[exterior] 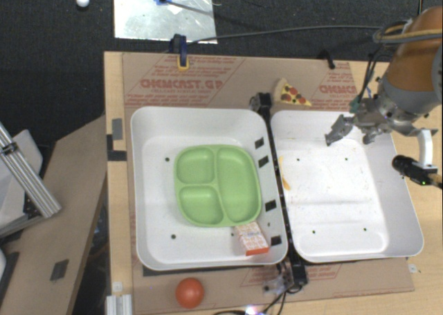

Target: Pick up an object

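My gripper hangs over the far edge of the right bin, open, with nothing between its fingers. A green divided plate lies in the middle of the left bin. Against that plate's near edge sits a small red and white box. A thin yellow sliver lies by the right bin's left wall, well to the left of the gripper. A toy pizza slice rests on the cardboard behind the bins.
An orange ball sits on the bench in front of the left bin. A blue clamp grips the cardboard's far edge. A cable runs across the dark backdrop to the arm.
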Controlling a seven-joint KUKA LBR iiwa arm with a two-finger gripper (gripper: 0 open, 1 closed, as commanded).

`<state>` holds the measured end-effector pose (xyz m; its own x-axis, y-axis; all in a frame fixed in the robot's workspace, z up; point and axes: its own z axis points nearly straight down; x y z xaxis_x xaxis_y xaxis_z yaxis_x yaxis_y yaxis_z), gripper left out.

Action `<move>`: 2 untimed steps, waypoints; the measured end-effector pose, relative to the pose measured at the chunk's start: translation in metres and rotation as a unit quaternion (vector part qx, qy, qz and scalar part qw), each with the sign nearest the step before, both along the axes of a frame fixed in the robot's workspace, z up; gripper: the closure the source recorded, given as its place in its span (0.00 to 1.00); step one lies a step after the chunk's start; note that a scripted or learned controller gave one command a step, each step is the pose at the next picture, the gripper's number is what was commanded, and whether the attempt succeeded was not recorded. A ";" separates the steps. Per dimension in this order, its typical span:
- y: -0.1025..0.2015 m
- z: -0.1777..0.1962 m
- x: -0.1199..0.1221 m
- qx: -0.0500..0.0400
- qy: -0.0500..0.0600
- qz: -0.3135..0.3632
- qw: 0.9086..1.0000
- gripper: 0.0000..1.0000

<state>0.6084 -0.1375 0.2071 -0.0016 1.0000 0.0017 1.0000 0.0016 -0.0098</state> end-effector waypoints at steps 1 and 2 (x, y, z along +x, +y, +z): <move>0.000 0.006 0.003 -0.001 -0.006 0.001 1.000 0.00; 0.003 -0.052 0.010 -0.001 -0.004 0.002 1.000 0.00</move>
